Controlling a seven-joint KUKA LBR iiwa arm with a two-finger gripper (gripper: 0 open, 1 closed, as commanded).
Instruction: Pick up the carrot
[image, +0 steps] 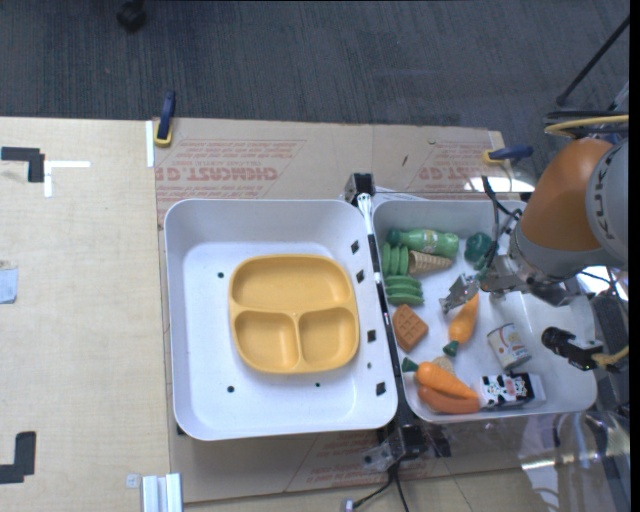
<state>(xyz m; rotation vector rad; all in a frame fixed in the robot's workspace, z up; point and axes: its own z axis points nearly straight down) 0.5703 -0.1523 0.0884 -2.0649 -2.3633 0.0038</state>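
Your orange plastic carrot (463, 320) hangs tilted in the right white bin (560, 400), its upper end clamped between the metal gripper (464, 293) fingers; the arm hides the bin's right side.

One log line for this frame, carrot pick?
stage: reaching | gripper: over right bin, at upper carrot | second carrot: lying near front | carrot held: not evident

Pale wooden bench (80, 330) lying under a dark grey carpeted floor (330, 60).
A brown cardboard sheet (260, 160) with mirrored red lettering is covering the bench's middle, blue clamps (165, 108) are pinching its far edge, and black tape marks (25, 160) are sitting at left.
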